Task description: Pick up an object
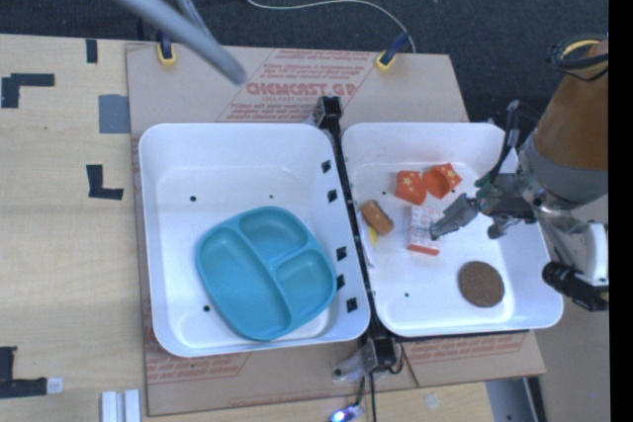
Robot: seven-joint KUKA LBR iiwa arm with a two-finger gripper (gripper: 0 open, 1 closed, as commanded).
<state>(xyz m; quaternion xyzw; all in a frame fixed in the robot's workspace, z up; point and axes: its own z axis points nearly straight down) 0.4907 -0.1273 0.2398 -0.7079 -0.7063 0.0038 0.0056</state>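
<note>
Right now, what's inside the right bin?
The right bin holds two orange blocks, a small brown piece, a white-and-red packet and a brown disc. The gripper covers part of the packet.

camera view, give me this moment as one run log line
gripper: low in right bin, beside white packet | holding: nothing seen | blue tray: left bin

Bright, even overhead light, soft shadows, mild glare on the white bins (pixel 158 212), slightly soft focus.

Glossy blue plastic tray (pixel 265 270); smooth white plastic bins (pixel 158 212).
</note>
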